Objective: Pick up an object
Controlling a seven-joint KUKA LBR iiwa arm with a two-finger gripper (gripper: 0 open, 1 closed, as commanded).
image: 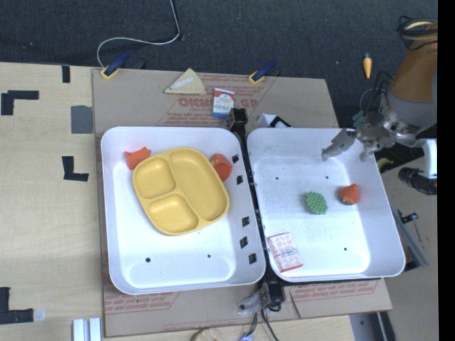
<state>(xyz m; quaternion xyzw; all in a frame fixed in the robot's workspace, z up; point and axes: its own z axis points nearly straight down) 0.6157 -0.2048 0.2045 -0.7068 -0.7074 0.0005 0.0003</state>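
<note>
A pale wood desk (43, 212) with black tape marks runs under a brown cardboard sheet (298, 94), with dark carpet beyond its far edge. On the cardboard sit two shallow white bins side by side.

Farthest from the hand, the left white bin (121, 261) holds a yellow plastic three-compartment plate (180, 189), tilted diagonally. A small orange piece (137, 155) lies touching the plate's far-left corner, and a round orange-red object (222, 167) sits against the plate's edge on the side toward the hand. Beyond the bins, on the cardboard, lie a tan triangular wedge (186, 82) and a small red, white and blue carton (223, 103).

The right white bin (384, 258) lies below and to the left of the hand. A small white packet with red print (284, 251) rests at its near-left corner, well away from the hand. A green knobbly ball (316, 203) sits mid-bin, and just beside it, closer to the hand's side, lies a small orange-red lump (348, 194); both are near the hand but apart from it.

The hand (353, 145) hovers over the bin's far-right corner, its two grey fingers spread apart and holding nothing. The grey arm with its orange band (416, 73) rises behind it.
</note>
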